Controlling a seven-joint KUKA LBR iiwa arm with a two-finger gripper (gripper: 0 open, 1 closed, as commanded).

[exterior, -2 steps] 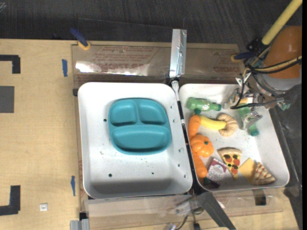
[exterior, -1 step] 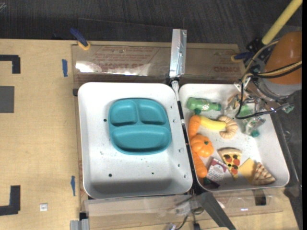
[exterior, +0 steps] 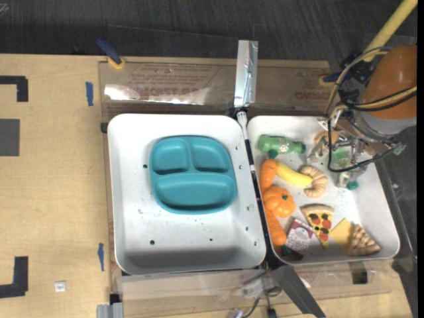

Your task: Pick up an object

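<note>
**Trainee:** Status of the pick?

**Observer:** No pick is confirmed. The arm (exterior: 391, 85) reaches in from the right, and the claw (exterior: 341, 158) is low over the upper right part of the right bin (exterior: 387, 211). Cables and linkage clutter the claw. I cannot tell its state, nor whether it holds anything.

**Trainee:** Location of the candidate objects?

**Observer:** All lie in the right bin. A green bottle (exterior: 279, 145) rests near the top left corner. A banana (exterior: 293, 174) lies just below it, touching a tan pretzel-like ring (exterior: 318, 181). Along the left wall sit a carrot (exterior: 267, 174), a small pumpkin (exterior: 279, 203) and another orange piece (exterior: 275, 229). A pizza slice (exterior: 319, 220), a cheese wedge (exterior: 342, 232), a pastry-like piece (exterior: 363, 241) and a small packet (exterior: 299, 236) lie toward the near edge. A small teal item (exterior: 352, 185) lies just beside the claw; its type is unclear.

**Trainee:** And the left bin?

**Observer:** The left bin (exterior: 126, 197) holds a teal divided plate (exterior: 193, 173).

**Trainee:** Remaining steps?

**Observer:** In my judgement, the grasp and the lift both remain. The claw is at working height, near the teal item.
</note>
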